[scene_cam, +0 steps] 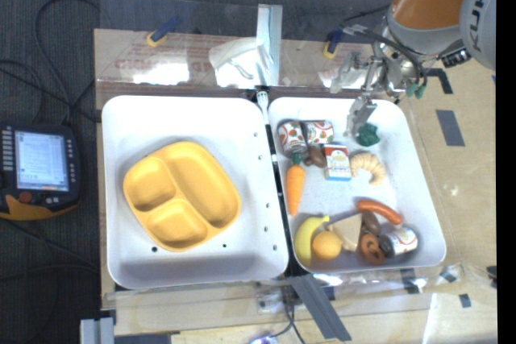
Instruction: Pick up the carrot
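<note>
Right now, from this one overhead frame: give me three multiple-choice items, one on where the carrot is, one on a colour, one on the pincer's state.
1. Where does the carrot lie?
A. In the right bin, along its left wall
B. On the yellow tray
C. On the bench outside both bins

2. What colour is the divided tray in the left bin?
A. Blue
B. Yellow
C. Red

3. What is the pincer doing?
A. Gripping the carrot
B. Resting on the tray
C. Above the right bin's far end, by a green item, apart from the carrot

Answers:
1. A: the carrot sits just right of the divider between the bins.
2. B: the tray is plainly yellow.
3. C: the carrot lies apart from it, untouched.
</note>
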You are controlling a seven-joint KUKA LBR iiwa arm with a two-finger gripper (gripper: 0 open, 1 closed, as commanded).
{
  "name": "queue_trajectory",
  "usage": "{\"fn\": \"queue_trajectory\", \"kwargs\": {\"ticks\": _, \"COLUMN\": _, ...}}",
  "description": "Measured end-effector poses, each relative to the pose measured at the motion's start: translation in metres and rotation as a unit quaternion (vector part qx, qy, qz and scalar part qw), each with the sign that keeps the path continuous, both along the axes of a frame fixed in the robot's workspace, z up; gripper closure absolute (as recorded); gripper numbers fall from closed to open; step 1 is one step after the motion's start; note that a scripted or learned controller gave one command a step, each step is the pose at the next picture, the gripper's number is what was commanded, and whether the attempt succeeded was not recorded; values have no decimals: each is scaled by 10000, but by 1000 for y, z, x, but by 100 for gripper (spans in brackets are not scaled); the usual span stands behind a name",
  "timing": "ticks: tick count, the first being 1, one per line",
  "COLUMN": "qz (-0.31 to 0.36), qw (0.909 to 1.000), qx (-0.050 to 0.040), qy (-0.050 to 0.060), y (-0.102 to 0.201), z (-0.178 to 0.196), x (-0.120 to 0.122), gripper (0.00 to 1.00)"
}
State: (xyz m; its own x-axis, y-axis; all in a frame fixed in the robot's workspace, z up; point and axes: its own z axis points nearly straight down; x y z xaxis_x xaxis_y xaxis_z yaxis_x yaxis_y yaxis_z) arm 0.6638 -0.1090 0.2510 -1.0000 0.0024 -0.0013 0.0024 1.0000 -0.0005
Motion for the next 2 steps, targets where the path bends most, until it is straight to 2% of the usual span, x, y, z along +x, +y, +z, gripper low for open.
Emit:
{"fn": "queue_trajectory", "kwargs": {"ticks": 1, "qz": -87, "qw": 9999, "qx": 2, "qy": 63, "y": -11, "z": -147, "x": -47, "gripper": 0}}
{"fn": "queue_trajectory", "kwargs": {"ticks": 2, "qz": -73, "qw": 10000, "qx": -20, "qy": 0, "y": -11, "z": -132, "x": -42, "gripper": 100}}
